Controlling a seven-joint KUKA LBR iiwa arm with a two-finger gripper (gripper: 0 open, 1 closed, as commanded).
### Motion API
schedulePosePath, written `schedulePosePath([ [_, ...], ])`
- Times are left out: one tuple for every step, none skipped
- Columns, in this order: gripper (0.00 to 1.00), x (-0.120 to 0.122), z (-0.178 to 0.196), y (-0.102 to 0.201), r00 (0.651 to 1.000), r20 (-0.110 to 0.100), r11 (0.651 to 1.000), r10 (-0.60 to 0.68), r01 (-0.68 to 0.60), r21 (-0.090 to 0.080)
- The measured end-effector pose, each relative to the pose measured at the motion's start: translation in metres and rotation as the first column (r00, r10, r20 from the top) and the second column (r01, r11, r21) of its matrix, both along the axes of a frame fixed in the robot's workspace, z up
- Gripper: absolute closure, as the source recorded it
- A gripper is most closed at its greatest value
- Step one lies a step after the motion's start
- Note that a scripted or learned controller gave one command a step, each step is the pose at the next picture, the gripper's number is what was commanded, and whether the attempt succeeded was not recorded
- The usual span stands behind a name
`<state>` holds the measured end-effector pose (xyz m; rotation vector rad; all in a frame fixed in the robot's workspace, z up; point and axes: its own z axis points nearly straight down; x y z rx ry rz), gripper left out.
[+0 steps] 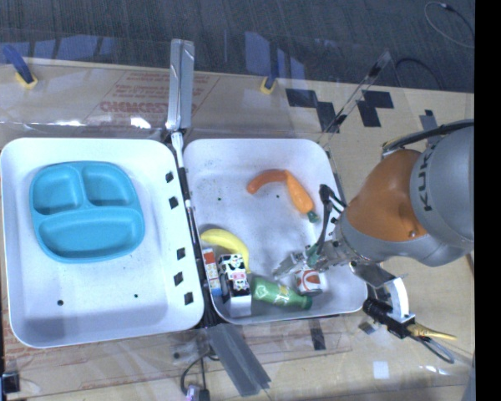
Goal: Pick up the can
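The can (pixel 312 282), small with a red and white label, lies near the front right corner of the right bin (pixel 234 153). My gripper (pixel 303 264) is low in that bin, right over the can's upper left side, and hides part of it. I cannot make out whether it touches the can. The grey arm with its orange band (pixel 384 211) reaches in from the right over the bin's right wall.
A green bottle (pixel 280 295) lies just left of the can along the front wall. Beside it are a cow-patterned carton (pixel 232 272) and a banana (pixel 225 241). An orange curved vegetable toy (pixel 282 184) lies farther back. The left bin (pixel 17 307) holds a blue divided tray (pixel 85 209).
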<state>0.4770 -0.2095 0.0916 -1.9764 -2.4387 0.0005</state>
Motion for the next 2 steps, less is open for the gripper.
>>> schedulePosePath([
  [1.0, 0.001, 0.01, 0.0, 1.0, 0.001, 1.0, 0.005, -0.005, -0.001],
  [1.0, 0.007, 0.1, 0.041, 0.998, 0.0, 0.998, -0.067, 0.067, -0.001],
])
